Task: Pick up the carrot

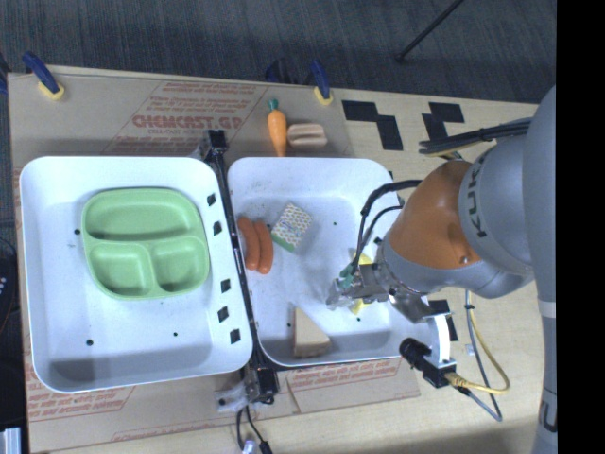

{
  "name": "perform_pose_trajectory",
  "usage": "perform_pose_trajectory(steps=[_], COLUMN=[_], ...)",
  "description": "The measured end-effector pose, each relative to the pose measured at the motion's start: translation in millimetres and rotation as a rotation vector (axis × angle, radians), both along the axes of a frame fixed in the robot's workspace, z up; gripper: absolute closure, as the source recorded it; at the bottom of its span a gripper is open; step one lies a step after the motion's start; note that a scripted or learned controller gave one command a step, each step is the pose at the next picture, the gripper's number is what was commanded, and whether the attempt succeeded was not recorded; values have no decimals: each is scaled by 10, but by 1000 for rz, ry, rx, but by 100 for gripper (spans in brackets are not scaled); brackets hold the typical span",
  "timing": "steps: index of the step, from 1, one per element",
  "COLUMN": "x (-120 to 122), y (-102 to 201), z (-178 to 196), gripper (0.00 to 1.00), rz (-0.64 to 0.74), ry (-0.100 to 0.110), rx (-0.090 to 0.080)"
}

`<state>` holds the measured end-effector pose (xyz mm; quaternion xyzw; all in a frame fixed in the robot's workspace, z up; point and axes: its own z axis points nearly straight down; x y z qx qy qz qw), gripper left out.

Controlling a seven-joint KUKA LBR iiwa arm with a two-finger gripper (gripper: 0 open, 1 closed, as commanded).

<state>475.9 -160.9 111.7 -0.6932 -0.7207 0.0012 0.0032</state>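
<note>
**The carrot waits outside the bin**

From the camera above the bench, the carrot lies on the brown board just behind the right bin, not inside it. It sits just beside a small bun-like toy. Its green top points away from the bins. Being outside the bin, it is probably harder for the arm to reach.

The gripper hangs low over the right side of the right bin, well apart from the carrot. It is too small and dark here to tell if it is wide or narrow. Nothing shows between its tips. The arm would need to travel to the far edge of the bin and past it.

Inside the right bin lie two sausages side by side near the left wall, a checkered block and a wedge of toy bread. The left bin holds a green tray with three sections.

The board is clamped to the bench with blue clips. Beyond it lies dark carpet.
</note>
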Motion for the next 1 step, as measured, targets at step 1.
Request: perform_pose_trajectory(steps=[1], x=[32], y=[-109], z=[1306], gripper=[100], rz=[-66], ry=[-6], rx=[-3])
